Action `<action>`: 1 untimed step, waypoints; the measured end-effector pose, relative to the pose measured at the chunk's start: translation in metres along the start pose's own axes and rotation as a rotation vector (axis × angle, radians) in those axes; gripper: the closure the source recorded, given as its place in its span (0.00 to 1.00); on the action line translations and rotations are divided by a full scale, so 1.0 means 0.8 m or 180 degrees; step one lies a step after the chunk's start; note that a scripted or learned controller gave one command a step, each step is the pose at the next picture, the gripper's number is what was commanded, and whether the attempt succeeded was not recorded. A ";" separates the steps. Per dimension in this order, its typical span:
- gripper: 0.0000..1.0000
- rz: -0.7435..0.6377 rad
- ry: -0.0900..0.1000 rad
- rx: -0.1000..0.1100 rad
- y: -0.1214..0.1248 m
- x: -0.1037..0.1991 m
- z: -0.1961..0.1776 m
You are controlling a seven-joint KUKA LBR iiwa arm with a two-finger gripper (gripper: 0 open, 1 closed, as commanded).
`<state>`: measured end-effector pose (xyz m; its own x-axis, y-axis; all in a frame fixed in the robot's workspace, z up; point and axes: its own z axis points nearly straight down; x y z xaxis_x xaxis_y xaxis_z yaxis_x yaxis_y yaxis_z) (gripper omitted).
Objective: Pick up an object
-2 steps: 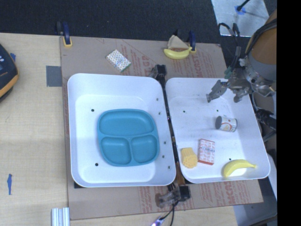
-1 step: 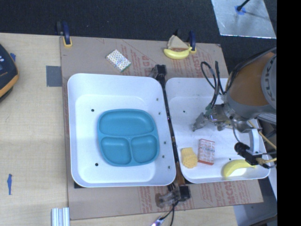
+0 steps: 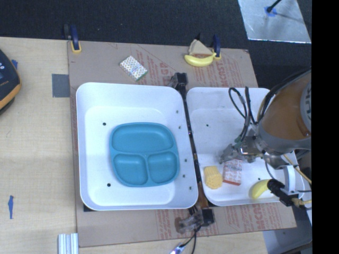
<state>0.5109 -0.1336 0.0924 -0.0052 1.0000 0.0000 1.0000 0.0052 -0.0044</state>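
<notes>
1. Grey gripper [image 3: 231,153] is hanging low in the right bin [image 3: 212,102], lower right of the frame; you cannot tell how its jaws are standing.
2. Nothing is lifting yet: the small packet [image 3: 232,172] is lying just below it, beside a yellow biscuit [image 3: 213,177].
3. You are still needing grasp and lift.

The arm [image 3: 286,115] is a thick rounded body, grey, with a wide orange band above the wrist. Black cables [image 3: 241,107] loop beside it. The gripper [image 3: 233,153] is small, made of grey metal, with dark parts.
</notes>
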 end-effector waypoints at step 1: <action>1.00 -0.0008 -0.0004 0.0003 0.000 -0.001 -0.013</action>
<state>0.5108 -0.1348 0.1026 -0.0077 1.0000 -0.0012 1.0000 0.0077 -0.0055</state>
